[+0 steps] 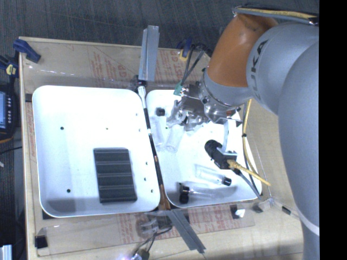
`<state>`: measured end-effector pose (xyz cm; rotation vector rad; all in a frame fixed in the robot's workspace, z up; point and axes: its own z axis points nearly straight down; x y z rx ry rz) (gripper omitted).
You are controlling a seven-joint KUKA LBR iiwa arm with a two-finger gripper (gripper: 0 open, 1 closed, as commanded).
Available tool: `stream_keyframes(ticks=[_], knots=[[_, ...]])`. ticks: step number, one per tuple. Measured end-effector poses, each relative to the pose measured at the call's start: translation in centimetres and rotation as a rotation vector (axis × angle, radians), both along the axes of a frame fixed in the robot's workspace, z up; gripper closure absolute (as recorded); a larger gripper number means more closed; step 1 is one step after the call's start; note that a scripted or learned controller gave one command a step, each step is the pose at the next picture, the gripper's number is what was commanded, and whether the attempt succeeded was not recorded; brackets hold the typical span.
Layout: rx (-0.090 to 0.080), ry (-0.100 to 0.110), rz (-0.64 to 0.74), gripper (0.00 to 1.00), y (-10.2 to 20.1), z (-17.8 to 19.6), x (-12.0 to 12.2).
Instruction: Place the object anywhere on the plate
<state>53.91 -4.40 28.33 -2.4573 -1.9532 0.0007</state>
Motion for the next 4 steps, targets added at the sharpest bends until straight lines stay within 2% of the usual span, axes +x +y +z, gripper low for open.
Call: stream_keyframes(ticks=[1, 2, 3, 4], knots=[[-0.002, 0.006, -0.033, 1.00, 7.9, -8.6, -5.2], [-0.001, 0.007, 0.188, 1.00, 15.8, -16.9, -6.1], [-0.001, -0.002, 0.420, 1.00, 16.6, -7.2, -5.9], [-0.002, 0.003, 0.322, 1.00, 12.7, -9.1, 0.5]])
